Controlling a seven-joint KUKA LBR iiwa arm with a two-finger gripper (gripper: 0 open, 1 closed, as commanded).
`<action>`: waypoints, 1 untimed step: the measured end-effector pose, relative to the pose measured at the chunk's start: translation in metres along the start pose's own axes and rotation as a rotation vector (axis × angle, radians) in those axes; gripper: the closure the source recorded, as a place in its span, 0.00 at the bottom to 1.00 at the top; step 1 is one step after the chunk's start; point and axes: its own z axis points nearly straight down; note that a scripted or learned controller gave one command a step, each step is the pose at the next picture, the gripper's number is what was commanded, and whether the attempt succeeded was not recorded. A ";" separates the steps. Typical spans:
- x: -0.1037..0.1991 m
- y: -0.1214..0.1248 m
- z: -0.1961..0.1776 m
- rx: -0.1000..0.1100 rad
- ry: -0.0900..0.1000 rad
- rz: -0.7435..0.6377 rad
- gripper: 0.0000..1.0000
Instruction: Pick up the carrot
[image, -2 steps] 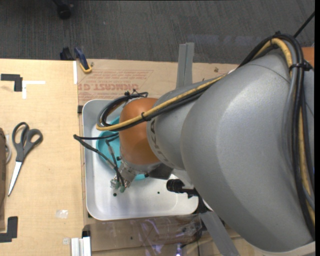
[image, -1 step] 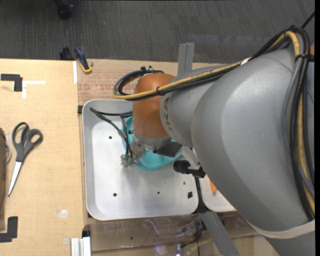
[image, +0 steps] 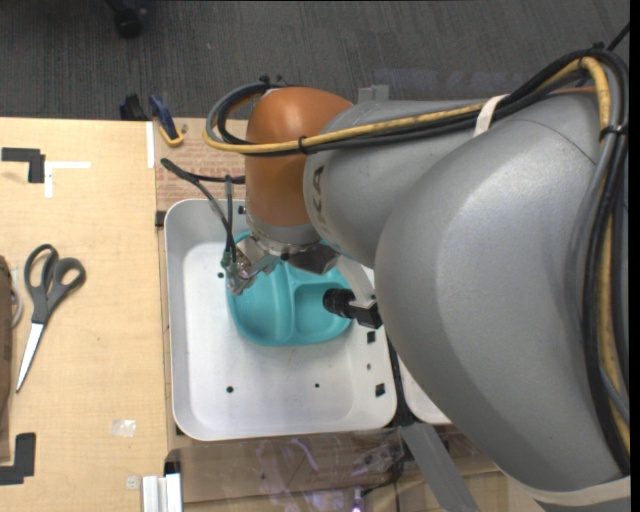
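A pair of scissors lay on the wooden table at the far left, well apart from the white bin. Inside the bin sat a teal bowl-like object, and the gripper was low over its upper left edge, beneath the orange band. How far the jaws stood apart could not be told, nor whether they held anything. The carrot could not be made out. The grey arm covered everything to the right.
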 end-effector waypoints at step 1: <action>-0.001 0.000 -0.009 0.002 -0.003 -0.002 1.00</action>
